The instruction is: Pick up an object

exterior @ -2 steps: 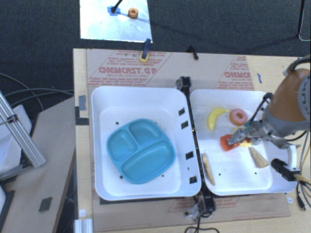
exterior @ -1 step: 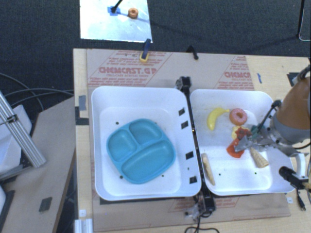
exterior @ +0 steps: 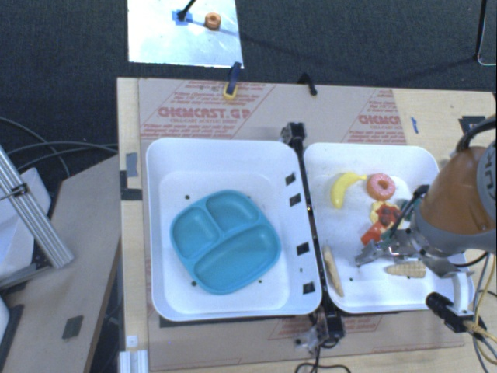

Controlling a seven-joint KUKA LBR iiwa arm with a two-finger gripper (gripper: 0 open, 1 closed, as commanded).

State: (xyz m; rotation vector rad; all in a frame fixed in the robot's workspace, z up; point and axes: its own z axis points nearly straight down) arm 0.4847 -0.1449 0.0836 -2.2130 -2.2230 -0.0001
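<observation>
The right bin [exterior: 423, 162] holds a yellow banana [exterior: 346, 187], a pink donut [exterior: 380, 185], a small red and orange toy piece [exterior: 382, 217], a tan stick [exterior: 332, 271] near the left wall and a tan ridged piece [exterior: 405, 270] at the front. My gripper [exterior: 376, 250] is low in this bin, just below the red and orange piece and to the left of the tan ridged piece. The arm's orange band [exterior: 460, 199] covers the bin's right side. The wrist hides whatever lies under it.
The left bin [exterior: 167, 286] holds a blue divided plate [exterior: 225, 241]. A black hinge strip [exterior: 303, 208] runs between the bins. Behind the bench lies a shiny sheet [exterior: 155, 29] with an orange ring [exterior: 213, 21]. An aluminium frame [exterior: 31, 216] stands at the left.
</observation>
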